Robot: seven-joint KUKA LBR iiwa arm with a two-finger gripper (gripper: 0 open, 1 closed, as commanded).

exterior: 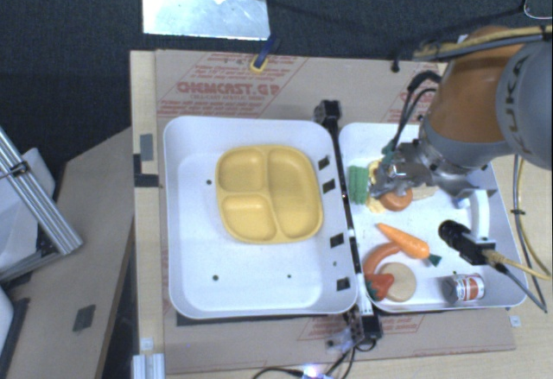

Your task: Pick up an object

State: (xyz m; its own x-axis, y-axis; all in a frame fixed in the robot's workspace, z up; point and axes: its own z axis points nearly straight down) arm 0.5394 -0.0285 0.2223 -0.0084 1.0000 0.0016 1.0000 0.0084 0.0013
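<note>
My gripper [393, 183] reaches down into the upper part of the right bin [501, 304], just above an orange round thing [397, 201]. A green block [358, 182] stands to its left, with a yellow piece [377, 172] between them. Lower in that bin lie an orange carrot [404, 241], a red and tan round piece [390, 274] and a small red and white can [465, 287]. The arm hides the bin's upper right part.
A yellow divided plate [266, 193] rests in the left bin [199, 274]. A black divider with clips [339, 196] runs between the two bins. The cardboard sheet [225, 84] under the bins extends to the back.
</note>
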